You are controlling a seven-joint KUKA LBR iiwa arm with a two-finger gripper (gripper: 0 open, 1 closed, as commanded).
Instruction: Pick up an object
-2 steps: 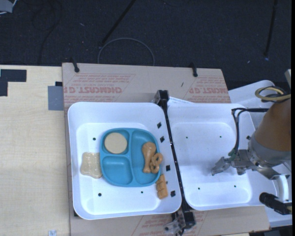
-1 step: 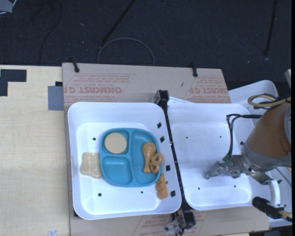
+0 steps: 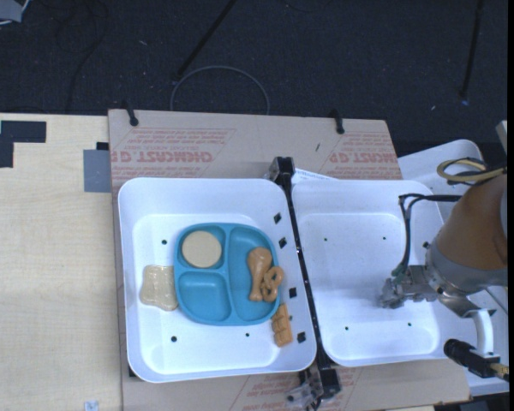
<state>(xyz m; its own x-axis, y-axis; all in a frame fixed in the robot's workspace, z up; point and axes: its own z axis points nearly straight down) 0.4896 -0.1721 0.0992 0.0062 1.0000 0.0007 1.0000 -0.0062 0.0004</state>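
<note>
Right of blue tray [image 3: 207, 300], over right bin [image 3: 360, 354]: tool [image 3: 396, 296] low near floor, grip state unclear. Pretzel [image 3: 264, 273] on tray.

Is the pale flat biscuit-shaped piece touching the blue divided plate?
Touching. In the camera view the pale piece lies against the blue plate's left edge, no gap visible.
</note>
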